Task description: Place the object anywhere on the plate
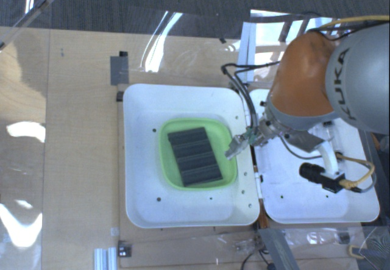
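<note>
I saw the dark ribbed block [194,156] lying flat on the green plate [167,168], just left of the gripper [236,147].

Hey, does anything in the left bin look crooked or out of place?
Nothing stands out. The dark ridged block lies flat on the green plate, slightly angled to the left bin, fully within the rim.

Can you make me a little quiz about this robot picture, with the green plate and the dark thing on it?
1. True or false: the dark ridged block lies on the green plate.
2. Which bin holds the plate? A) left white bin B) right white bin
3. Fill in: the pincer is at the plate's ____ edge.

Key: 1 true; 2 A; 3 right.
</note>
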You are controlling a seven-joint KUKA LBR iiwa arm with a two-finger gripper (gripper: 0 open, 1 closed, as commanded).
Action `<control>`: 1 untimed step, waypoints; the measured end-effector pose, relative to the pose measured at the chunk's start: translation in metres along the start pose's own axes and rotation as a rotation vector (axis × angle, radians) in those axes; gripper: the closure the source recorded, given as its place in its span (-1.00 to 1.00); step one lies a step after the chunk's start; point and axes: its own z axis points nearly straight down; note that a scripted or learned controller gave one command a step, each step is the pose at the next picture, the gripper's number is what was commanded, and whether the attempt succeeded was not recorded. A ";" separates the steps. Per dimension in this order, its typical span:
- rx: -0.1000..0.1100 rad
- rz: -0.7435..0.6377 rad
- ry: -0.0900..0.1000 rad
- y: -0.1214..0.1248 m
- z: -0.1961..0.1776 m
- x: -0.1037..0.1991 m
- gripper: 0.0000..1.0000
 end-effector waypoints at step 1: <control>-0.002 -0.016 -0.001 -0.001 -0.001 -0.028 -1.00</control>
